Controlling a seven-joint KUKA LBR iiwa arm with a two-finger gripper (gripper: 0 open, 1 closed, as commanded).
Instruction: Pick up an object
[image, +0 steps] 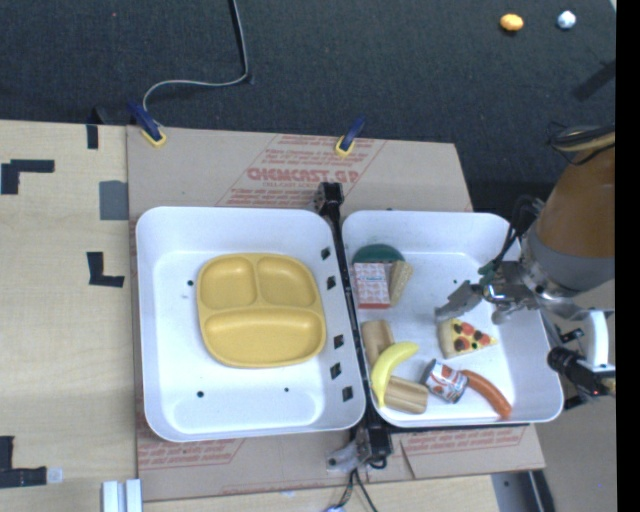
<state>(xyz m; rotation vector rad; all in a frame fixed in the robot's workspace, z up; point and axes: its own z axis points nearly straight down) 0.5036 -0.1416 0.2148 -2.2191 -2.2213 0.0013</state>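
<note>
Left bin (170, 300): yellow plate (262, 308) | right bin (440, 225): banana (390, 366), can (444, 382), pizza slice (466, 337) | gripper (478, 296): parted, empty, above pizza | risk: flat slice could slip; crowded neighbours could be nudged.

Fingers (470, 300) spread above the pizza slice (464, 337) (right bin (430, 225)) — not touching.

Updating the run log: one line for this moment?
gripper open, nothing held | above pizza slice | right bin
</note>
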